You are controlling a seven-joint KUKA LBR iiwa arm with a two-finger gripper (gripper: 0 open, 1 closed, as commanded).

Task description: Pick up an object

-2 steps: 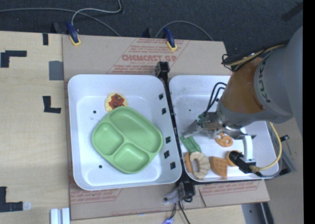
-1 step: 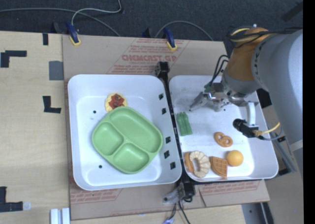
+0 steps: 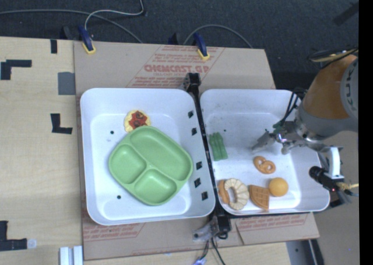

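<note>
Grey metal fingers of the gripper [image 3: 269, 140] stand spread apart, open and holding nothing, low over the right bin [image 3: 245, 102] at the right of the frame. Its tips hang just above the pretzel [image 3: 264, 165], which lies apart from them on the bin floor. Lower in that bin sit an orange ball [image 3: 278, 187], a waffle-like wedge [image 3: 259, 195] and a ringed pastry [image 3: 233, 193] in a row near the bottom rim; a green ridged piece [image 3: 218, 147] lies by the left wall. The left bin [image 3: 93, 141], centre-left, holds a green divided plate [image 3: 151, 165] and, just above it, a small pizza toy [image 3: 137, 120]. Both bins rest on the desk [image 3: 35, 141].
</note>
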